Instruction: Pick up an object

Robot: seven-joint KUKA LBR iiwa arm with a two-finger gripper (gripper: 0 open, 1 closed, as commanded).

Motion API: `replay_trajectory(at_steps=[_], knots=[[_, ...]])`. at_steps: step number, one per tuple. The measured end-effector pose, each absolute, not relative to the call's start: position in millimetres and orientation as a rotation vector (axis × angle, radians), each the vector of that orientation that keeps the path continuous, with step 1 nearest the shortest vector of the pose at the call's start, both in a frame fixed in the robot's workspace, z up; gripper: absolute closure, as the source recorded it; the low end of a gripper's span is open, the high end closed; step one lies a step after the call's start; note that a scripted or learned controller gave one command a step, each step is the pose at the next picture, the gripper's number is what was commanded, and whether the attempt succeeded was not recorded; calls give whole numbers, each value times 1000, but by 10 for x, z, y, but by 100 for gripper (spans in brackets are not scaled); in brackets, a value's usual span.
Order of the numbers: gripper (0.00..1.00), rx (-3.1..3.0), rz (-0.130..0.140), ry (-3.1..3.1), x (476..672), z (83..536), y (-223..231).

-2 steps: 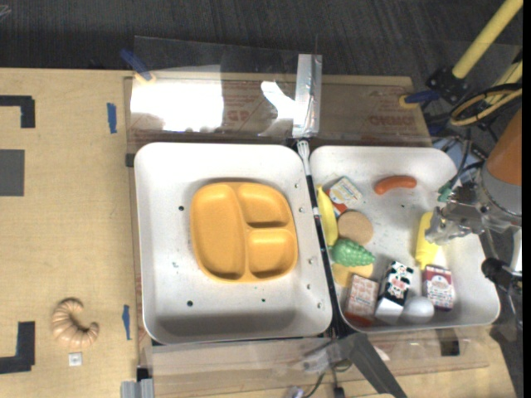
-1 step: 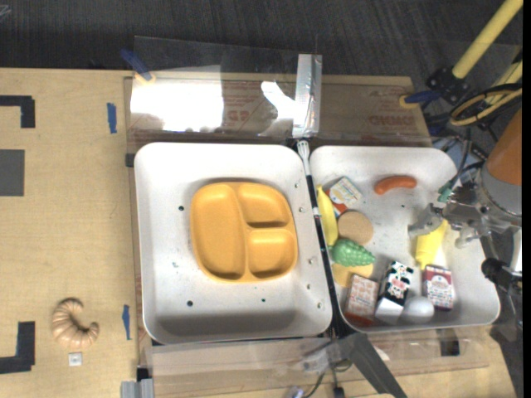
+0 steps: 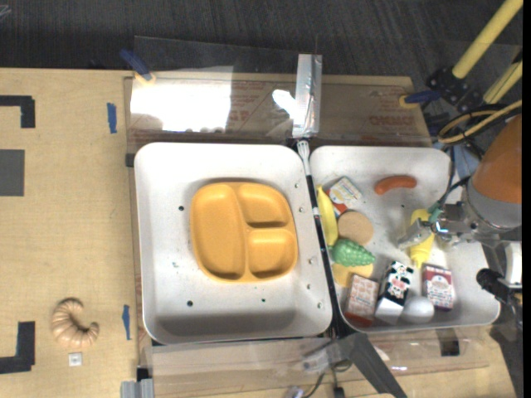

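Observation:
The right white bin (image 3: 431,161) holds several toy foods: an orange-red sausage (image 3: 396,184), a yellow banana (image 3: 326,215), a round brown cookie (image 3: 355,225), a green leafy piece (image 3: 352,254) and small cartons (image 3: 397,284) along the front. My gripper (image 3: 433,224) is low over the right side of this bin, right above a yellow piece (image 3: 423,245) and touching or nearly touching it. The wrist with its orange band (image 3: 506,166) rises behind it at the right edge.
The left white bin (image 3: 158,222) carries a yellow divided tray (image 3: 243,227). A red-and-white carton (image 3: 438,287) and a white egg (image 3: 419,308) lie just in front of the gripper. A croissant (image 3: 73,322) lies on the bench at the far left. Cables and yellow bars (image 3: 489,31) crowd the back right.

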State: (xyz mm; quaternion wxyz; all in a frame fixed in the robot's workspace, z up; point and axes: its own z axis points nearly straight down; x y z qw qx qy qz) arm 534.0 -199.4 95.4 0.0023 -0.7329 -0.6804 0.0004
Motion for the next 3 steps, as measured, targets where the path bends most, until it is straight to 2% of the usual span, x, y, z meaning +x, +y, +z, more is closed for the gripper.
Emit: replay_trajectory(at_steps=[1,2,3], knots=[[0,-2037,-20,-2378,5409,885,-2087],[100,-2051,-10,-2380,5406,940,-2147],[100,-2202,-10,-2229,5601,868,-2191]])
